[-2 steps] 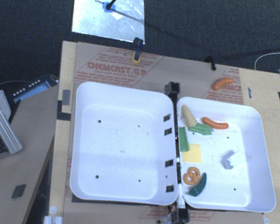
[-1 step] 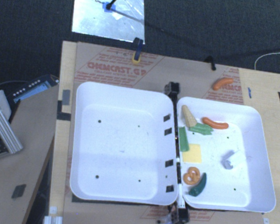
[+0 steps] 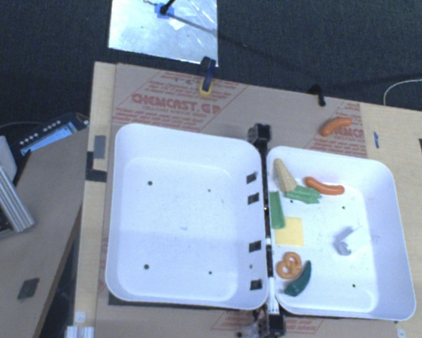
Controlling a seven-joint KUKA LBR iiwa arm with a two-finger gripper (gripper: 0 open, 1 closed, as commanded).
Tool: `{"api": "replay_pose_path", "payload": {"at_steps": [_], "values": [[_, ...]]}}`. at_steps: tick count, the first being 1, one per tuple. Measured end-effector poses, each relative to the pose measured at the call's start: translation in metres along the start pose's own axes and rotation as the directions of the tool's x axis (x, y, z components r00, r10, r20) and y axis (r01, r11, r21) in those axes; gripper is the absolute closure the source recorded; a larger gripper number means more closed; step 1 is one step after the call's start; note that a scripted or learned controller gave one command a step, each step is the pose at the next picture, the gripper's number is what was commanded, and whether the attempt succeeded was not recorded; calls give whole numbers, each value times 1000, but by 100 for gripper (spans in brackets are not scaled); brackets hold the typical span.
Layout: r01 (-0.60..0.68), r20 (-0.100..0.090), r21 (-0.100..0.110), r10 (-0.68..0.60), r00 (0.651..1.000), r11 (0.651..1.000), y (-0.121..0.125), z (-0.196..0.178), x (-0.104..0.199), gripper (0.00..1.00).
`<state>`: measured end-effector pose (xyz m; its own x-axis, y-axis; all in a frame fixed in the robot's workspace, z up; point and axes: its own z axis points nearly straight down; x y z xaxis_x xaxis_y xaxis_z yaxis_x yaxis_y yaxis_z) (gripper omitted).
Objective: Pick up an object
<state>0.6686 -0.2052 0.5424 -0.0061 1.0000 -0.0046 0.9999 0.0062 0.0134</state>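
Reading "CHEMCAST GP" on brown board (image 3: 175, 102), right bin (image 3: 395, 246) holding pretzel (image 3: 288, 266), hand's state untellable

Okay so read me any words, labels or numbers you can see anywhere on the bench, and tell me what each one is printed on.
"CHEMCAST GP": red print, upside down, on the brown protective sheet behind the left bin.
More red lettering on that sheet behind the right bin, near the loose orange sausage: too cut off and blurred to read.
Red print along the sheet's front edge: too blurred to read.
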Motion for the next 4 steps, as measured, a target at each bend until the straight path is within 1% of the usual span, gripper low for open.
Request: {"api": "replay_pose_path", "payload": {"at_steps": [1, 2, 3, 4], "values": [[1, -8, 20, -1, 1000, 1000, -1, 116, 55, 100], [-7, -3, 13, 7, 1000, 1000, -3, 176, -3, 100], [-1, 2, -5, 1, 1000, 1000, 0, 31, 0, 100], [-4, -8, 24, 5, 1000, 1000, -13, 194, 15, 100]]}}
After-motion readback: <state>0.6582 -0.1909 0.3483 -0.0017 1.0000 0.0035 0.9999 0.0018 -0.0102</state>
